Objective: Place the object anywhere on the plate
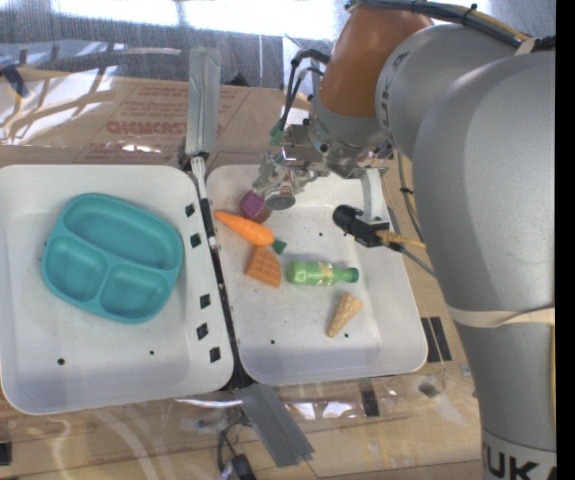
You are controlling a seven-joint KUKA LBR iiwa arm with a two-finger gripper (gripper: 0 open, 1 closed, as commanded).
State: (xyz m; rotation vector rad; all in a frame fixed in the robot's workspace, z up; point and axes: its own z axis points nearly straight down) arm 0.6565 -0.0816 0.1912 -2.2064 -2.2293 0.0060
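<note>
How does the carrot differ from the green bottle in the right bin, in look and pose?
The carrot is orange and tapers to a point at its left end; the green bottle is green and yellowish, with a narrow neck toward the right. The carrot lies at a slant near the bin's left wall, and the green bottle lies nearly level near the middle. The carrot sits closer to the gripper than the green bottle does. Both lie flat in the right bin.
</note>
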